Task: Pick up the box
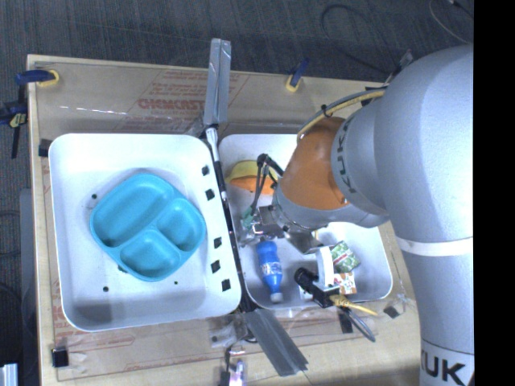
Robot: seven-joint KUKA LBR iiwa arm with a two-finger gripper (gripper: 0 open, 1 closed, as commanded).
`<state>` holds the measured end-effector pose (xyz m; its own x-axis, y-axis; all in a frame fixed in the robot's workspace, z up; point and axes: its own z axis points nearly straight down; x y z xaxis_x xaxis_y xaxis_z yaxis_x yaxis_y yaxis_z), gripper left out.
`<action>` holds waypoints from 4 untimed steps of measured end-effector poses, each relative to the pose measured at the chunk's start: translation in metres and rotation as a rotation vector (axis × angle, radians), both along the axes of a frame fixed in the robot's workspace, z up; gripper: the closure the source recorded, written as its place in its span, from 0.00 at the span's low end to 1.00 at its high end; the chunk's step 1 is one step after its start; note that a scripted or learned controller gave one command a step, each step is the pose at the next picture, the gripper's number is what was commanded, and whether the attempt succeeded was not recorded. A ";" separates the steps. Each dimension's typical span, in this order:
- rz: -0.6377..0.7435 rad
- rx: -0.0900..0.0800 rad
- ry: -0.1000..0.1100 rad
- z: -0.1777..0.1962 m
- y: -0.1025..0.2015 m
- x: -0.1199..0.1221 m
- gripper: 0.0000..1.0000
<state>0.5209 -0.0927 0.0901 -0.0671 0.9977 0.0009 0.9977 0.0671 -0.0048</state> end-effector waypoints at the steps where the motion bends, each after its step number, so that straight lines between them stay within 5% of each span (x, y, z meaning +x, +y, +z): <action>1: 0.115 0.000 -0.003 0.101 0.067 0.040 1.00; 2: 0.207 0.000 0.000 0.100 0.143 0.014 1.00; 3: 0.331 0.001 0.001 0.100 0.119 0.006 1.00; 4: -0.110 0.000 0.001 0.126 0.076 -0.045 1.00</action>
